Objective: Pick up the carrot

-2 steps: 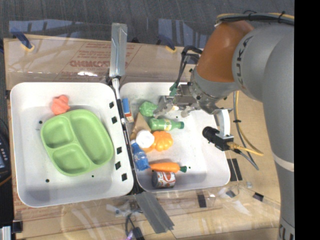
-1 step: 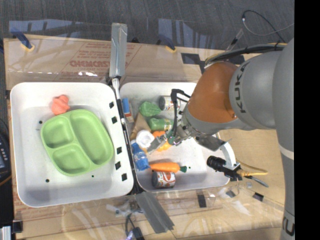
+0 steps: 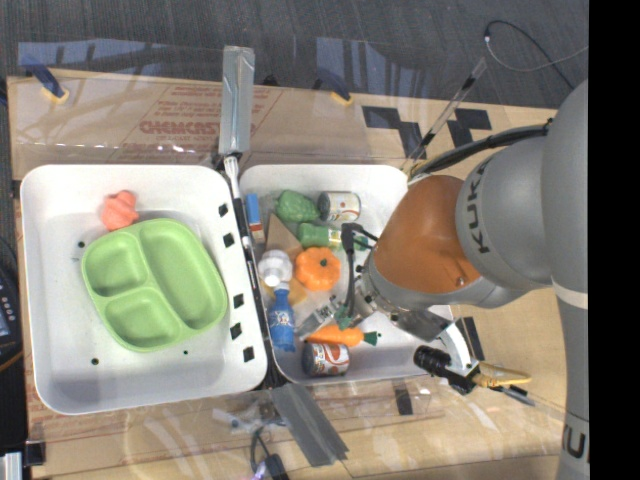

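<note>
The big grey arm (image 3: 520,218) comes in from the right and takes up most of that side, its orange band (image 3: 425,238) hanging over the right white bin (image 3: 300,373). Next to it on the left is the other white bin (image 3: 40,268), which has a green divided plate (image 3: 153,283) sitting in it and a small pinkish-orange toy (image 3: 119,209) just off the plate's upper left corner. The right bin is pretty cluttered: an orange pumpkin (image 3: 318,268) around the middle, a green lumpy thing (image 3: 296,207) near the back wall with a small can (image 3: 340,206) right beside it, a blue bottle (image 3: 281,318) along the left wall, and another can (image 3: 326,359) lying at the front edge. The carrot (image 3: 338,336) lies flat near the front of the right bin, just above that front can, green top pointing right. The gripper (image 3: 348,303) is down just above the carrot, but honestly I can't tell whether it's open or closed from this angle.
</note>
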You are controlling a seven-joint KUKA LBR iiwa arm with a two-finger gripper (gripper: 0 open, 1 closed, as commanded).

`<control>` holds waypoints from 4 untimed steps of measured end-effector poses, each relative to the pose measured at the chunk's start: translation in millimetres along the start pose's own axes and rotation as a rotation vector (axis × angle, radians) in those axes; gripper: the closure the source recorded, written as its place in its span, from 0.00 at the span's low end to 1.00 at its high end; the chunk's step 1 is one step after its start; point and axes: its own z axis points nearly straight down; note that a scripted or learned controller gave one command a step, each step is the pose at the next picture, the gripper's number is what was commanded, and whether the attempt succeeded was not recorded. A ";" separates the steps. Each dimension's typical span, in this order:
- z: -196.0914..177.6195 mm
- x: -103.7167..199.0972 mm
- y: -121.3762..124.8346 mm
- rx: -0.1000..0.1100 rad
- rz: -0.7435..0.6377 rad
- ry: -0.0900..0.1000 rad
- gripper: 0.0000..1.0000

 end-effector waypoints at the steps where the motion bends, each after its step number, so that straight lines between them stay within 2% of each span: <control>1: 0.9 -3.7 4.5 0.005 -0.003 0.005 0.00; 2: 7.1 -55.1 -34.0 0.013 0.144 0.017 0.00; 3: -2.9 -55.6 -33.1 0.012 0.139 0.016 1.00; 4: -117.9 -51.2 -5.0 0.012 0.151 0.018 1.00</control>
